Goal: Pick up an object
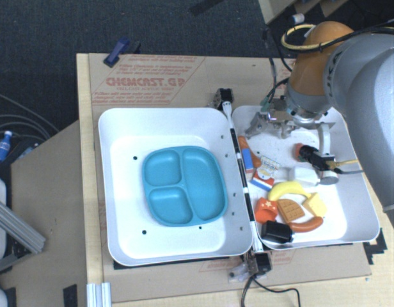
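My gripper (268, 128) hangs over the back left part of the right bin (358, 217), its fingers spread and nothing between them. In front of it, along the bin's left wall, lies an orange and blue tube (247, 155) beside a small white packet (268, 169). Toward the front, a yellow banana (288, 189), a slice of toast (288, 208), a red sausage (306, 224), an orange pepper (265, 210) and a black block (277, 231) lie in a heap. None of these touches the gripper.
The left bin (120, 128) holds a blue divided plate (183, 185) in its middle. A blue clip (116, 52) lies on the cardboard behind the bins. The arm's grey bulk covers the right bin's back right corner.
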You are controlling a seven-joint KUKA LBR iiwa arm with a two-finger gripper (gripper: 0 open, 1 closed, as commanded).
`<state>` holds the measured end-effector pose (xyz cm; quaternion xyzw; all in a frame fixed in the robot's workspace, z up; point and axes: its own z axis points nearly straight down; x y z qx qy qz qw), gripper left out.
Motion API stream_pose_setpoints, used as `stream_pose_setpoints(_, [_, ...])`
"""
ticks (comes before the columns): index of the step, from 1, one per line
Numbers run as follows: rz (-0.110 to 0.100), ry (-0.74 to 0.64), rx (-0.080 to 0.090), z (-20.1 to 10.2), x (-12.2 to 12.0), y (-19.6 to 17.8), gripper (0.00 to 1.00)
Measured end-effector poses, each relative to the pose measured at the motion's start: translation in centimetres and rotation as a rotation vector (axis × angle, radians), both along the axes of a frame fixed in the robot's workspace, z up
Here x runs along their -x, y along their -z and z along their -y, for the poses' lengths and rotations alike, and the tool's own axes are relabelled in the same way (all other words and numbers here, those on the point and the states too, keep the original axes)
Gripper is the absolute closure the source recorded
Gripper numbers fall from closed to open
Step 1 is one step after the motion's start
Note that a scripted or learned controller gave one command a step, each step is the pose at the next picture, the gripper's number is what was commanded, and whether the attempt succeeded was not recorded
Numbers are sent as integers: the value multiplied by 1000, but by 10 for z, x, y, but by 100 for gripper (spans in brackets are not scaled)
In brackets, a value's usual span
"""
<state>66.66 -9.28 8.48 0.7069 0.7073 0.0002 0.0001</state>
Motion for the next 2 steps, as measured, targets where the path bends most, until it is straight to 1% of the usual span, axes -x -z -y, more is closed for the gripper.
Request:
stream_pose_setpoints(1, [-3, 2, 0, 21, 91, -3, 0])
stream_pose_setpoints(2, [1, 0, 0, 4, 3, 0, 0])
